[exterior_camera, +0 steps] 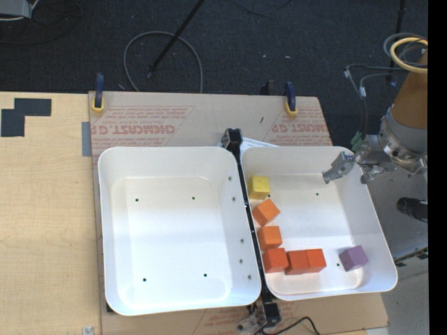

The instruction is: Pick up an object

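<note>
Camera view: I'm hovering the metal two-finger gripper, grasping nothing, over the right white bin, eyeing the purple cube.

Gripper hangs over the right bin, apart from its yellow, orange and purple blocks

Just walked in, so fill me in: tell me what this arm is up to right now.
The arm's gripper hangs over the upper right part of the right bin, holding nothing. In that bin lie a yellow block, five orange blocks along the left wall and bottom, and a purple block. Nothing is picked up yet.
</note>
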### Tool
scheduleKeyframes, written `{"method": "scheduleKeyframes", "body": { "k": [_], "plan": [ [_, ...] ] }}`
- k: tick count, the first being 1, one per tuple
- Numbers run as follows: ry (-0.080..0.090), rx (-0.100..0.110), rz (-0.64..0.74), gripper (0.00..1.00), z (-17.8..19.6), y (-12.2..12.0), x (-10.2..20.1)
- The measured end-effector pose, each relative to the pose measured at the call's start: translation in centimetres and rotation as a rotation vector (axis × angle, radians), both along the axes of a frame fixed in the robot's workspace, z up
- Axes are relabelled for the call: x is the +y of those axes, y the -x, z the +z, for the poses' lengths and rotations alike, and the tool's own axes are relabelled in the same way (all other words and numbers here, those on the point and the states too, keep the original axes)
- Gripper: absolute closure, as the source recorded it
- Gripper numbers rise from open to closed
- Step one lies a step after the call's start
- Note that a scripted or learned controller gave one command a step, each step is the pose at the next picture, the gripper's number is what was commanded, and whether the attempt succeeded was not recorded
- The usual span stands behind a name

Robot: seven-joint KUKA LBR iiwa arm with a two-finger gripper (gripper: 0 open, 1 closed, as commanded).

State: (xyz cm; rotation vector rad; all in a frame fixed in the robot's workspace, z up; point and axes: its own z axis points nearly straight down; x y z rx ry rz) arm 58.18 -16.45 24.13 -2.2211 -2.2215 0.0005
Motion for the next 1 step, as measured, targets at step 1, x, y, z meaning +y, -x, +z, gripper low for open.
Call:
{"method": "scheduleKeyframes", "body": {
  "k": [1],
  "plan": [
    [-0.002, 0.010, -0.004, 0.00, -10.09, 6.33, -2.19]
  ]
}}
